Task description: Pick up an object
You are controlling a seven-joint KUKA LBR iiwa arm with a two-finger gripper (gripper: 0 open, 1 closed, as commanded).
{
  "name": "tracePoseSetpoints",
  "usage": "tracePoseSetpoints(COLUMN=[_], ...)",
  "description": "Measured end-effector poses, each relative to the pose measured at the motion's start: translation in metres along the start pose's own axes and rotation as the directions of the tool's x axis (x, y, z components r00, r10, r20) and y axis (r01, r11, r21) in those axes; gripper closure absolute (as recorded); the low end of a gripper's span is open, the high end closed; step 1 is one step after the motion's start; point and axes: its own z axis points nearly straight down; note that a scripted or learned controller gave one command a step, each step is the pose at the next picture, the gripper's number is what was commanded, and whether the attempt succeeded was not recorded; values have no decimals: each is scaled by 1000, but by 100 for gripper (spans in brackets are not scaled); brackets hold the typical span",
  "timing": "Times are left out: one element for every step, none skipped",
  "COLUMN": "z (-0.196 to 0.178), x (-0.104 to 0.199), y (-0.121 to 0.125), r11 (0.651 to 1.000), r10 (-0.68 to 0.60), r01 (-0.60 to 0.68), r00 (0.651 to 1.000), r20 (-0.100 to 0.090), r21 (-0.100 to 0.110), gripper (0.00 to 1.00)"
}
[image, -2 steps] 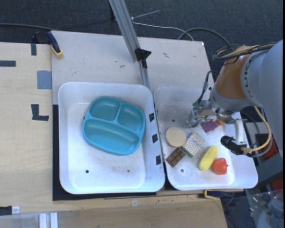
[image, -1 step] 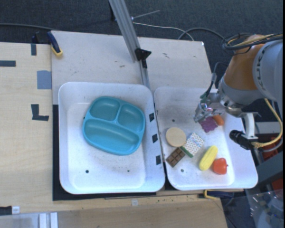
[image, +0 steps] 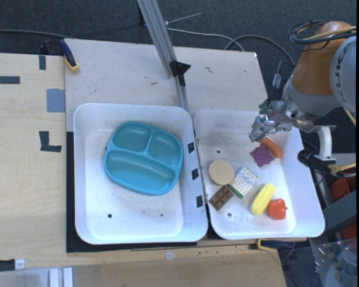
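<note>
Across the right-hand white bin [image: 305, 217], your gripper [image: 262, 129] hovers, its finger state impossible to tell, just above the small orange plastic carrot [image: 273, 147]: probably light, stiff and slick, so grip its middle.

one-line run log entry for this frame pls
phase: approach | gripper: above right bin, near carrot and purple piece | nothing seen held | left bin: blue divided plate
</note>
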Motion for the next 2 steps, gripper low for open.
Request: tracePoseSetpoints(z=[-28, -33], x=[0, 54], y=[1, -10], r11=[1000, 1000], r10=[1, -3], r01=[-1, 3], r00=[1000, 1000], r20=[-1, -3], r21=[3, 6], gripper=[100, 100])
